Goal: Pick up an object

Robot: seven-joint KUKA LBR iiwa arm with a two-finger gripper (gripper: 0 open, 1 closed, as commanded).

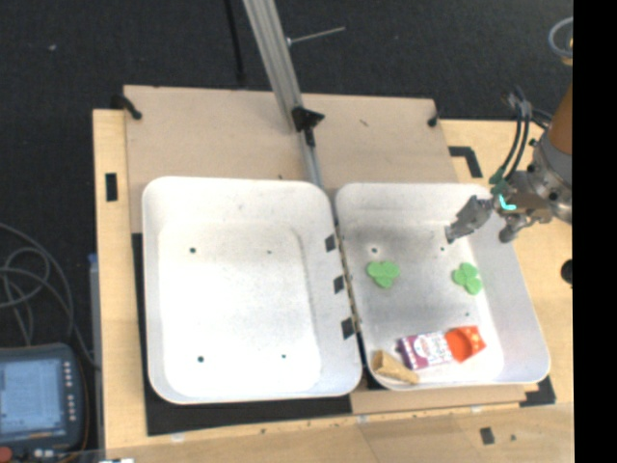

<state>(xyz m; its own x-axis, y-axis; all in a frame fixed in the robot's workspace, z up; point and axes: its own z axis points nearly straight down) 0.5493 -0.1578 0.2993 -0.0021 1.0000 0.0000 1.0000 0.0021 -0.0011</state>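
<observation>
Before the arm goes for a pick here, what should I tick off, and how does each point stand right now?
1. Objects within the right bin: ok; two green pieces, a purple and orange carton and a tan piece.
2. Gripper carrying nothing: ok, nothing shows between its fingers.
3. Gripper over a target: not ok; it sits near the bin's upper right, off every object.
4. Nearest green piece free of neighbours: ok.
5. Carton free of neighbours: not ok; the tan piece lies against it near the rim.
</observation>
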